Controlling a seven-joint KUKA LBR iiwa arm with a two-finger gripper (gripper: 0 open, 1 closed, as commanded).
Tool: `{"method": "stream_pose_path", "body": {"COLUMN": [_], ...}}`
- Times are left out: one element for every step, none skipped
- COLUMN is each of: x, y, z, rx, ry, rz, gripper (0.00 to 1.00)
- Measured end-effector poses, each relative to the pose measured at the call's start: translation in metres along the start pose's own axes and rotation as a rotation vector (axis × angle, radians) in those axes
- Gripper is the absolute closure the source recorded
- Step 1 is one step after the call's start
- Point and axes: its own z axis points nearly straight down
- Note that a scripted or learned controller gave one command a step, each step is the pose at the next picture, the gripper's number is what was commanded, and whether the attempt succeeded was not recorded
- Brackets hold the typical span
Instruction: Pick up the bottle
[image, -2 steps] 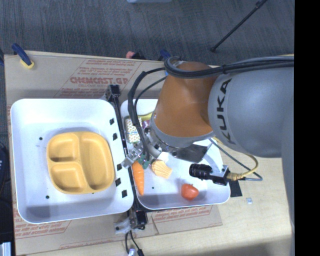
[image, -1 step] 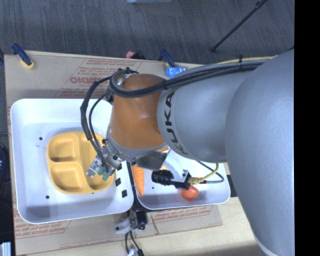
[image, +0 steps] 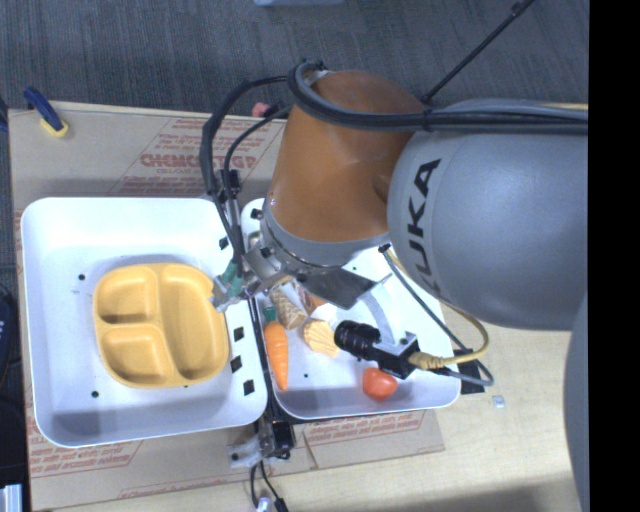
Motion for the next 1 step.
{"method": "stream_pose_path", "body": {"x": [-0.0072], "y": [-0.0047], "z": [0.0977], "rx": [0.004], "ry": [0.002], "rz": [-0.271], "gripper": [1.0]}}
